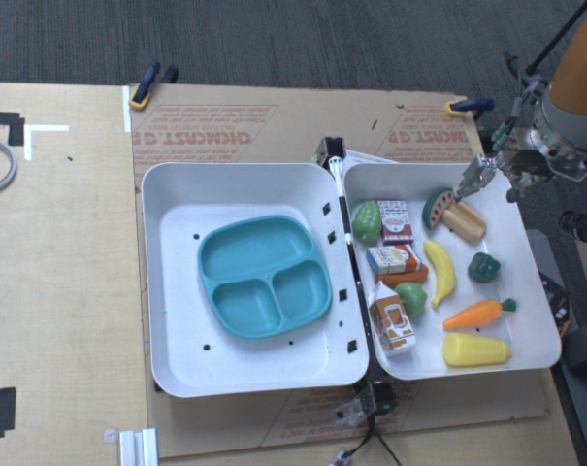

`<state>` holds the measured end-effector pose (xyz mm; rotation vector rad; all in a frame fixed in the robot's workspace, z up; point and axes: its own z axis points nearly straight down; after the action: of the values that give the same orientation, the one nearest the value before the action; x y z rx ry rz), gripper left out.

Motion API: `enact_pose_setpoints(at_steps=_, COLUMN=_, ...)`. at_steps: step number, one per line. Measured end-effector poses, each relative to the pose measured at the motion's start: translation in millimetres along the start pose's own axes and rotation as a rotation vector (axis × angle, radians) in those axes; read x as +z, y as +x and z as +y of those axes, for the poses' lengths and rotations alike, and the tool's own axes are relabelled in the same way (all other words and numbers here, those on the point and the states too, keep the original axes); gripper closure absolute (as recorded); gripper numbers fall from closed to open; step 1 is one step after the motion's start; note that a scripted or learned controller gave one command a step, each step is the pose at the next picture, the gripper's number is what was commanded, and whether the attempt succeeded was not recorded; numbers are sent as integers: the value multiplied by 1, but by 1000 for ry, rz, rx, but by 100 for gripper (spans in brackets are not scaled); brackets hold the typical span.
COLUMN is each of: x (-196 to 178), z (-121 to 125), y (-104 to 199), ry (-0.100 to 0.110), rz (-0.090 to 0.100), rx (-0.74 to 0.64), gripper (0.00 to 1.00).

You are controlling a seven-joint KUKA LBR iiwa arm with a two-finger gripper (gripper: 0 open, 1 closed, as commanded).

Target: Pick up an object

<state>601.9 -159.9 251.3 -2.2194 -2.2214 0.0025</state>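
Red print on the cardboard sheet (215, 124) behind the bins, upside down, approx. "CHEMCAST GP", seen twice: back left & back right. Small cartons (396, 219) in right bin carry labels, too small to read. No other legible text.

The arm (571, 95) shows an orange band over a pale grey wrist ring, with thin dark cables running up past it and a cluttered metal head of small brackets tapering to the slim silvery gripper (471, 180) with dark fittings beside it
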Motion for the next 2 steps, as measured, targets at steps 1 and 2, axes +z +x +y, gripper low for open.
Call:
enact_pose_setpoints(at_steps=1, x=143, z=-35, y=9, ry=0, rz=1, rx=3, gripper=0)
enact_pose_setpoints(at_steps=2, x=134, z=-35, y=9, ry=0, rz=1, rx=6, gripper=100)
